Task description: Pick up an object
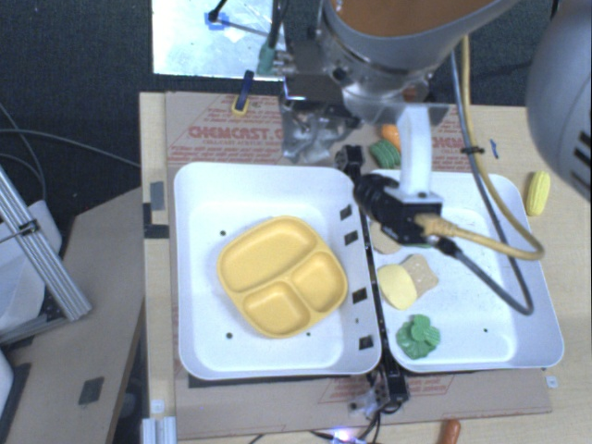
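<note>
Right of the yellow three-part plastic tray (282, 274), the small green bumpy toy (418, 335) is probably feeling light and a bit squashy; pinching its middle seems best, and I cannot tell how open the end effector (312, 139) is

A tan bench (111, 248) carries a cardboard sheet (213, 129) with red print, and on it two white bins side by side: the left bin (199, 192) and the right bin (518, 331), edges touching. Black clips (351, 239) line their seam. A blue clamp (245, 91) sits at the cardboard's far edge, below a shiny panel (185, 26). At left, a metal rail (37, 257) slants beside black cables (55, 146)
</note>
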Tool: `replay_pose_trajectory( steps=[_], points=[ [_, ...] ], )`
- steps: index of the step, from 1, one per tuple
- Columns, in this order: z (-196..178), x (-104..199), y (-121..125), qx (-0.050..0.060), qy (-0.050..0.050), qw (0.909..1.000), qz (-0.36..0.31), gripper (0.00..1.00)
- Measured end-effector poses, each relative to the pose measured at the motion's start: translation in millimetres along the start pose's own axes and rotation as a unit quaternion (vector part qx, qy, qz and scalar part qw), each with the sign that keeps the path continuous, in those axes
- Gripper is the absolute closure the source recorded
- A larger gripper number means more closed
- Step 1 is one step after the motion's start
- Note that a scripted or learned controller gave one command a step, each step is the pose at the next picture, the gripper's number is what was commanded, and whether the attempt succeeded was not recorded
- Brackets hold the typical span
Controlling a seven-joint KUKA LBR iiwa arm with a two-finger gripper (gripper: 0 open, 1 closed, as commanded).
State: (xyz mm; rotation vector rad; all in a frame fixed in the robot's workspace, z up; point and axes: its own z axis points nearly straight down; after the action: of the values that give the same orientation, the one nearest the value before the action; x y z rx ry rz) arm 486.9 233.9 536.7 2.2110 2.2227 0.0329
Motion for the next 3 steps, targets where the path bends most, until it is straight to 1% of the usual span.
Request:
replay_pose_trajectory(
  steps=[1, 2, 3],
  points=[
    [42.8, -40.8, 55.0, 0.009, -0.006, 0.9999, 0.004, 1.0],
    [239.8, -41.2, 40.2, 0.017, -0.008, 0.9998, 0.003, 1.0],
    [219.5, -40.4, 43.8, 0.009, -0.005, 1.0, 0.002, 1.0]
  ],
)
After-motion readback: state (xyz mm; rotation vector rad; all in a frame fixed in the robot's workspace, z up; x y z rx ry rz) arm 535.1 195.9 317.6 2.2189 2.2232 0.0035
